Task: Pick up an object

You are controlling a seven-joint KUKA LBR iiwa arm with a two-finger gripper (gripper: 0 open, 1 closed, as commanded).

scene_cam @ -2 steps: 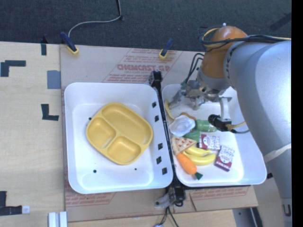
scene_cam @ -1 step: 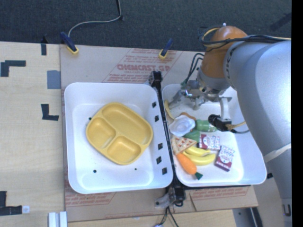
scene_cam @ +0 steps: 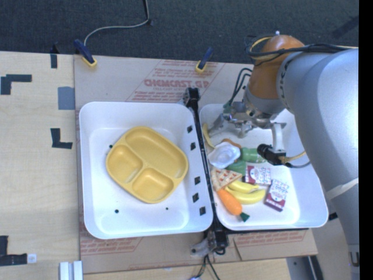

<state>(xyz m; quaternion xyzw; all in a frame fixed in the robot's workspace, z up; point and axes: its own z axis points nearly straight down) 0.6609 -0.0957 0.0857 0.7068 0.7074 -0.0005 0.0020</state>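
Arm (scene_cam: pixel 326 98) enters from the right, orange band uppermost, wrist angled down and leftward. Gripper (scene_cam: pixel 233 124) sits low, pointing left.

Red print reading "CHEMCAST GP" runs across the cardboard sheet (scene_cam: pixel 169 83) beneath the bins. Labels on the small red cartons (scene_cam: pixel 276 195) are too small to read.

A dark grey carpet (scene_cam: pixel 175 10) runs along the top, crossed by a thin black cable (scene_cam: pixel 143 4). Below it lies a pale wooden bench (scene_cam: pixel 35 104) marked with black tape pieces (scene_cam: pixel 14 81). A brown cardboard sheet (scene_cam: pixel 151 80) covers the bench, held by two blue-and-yellow clamps (scene_cam: pixel 85 52).
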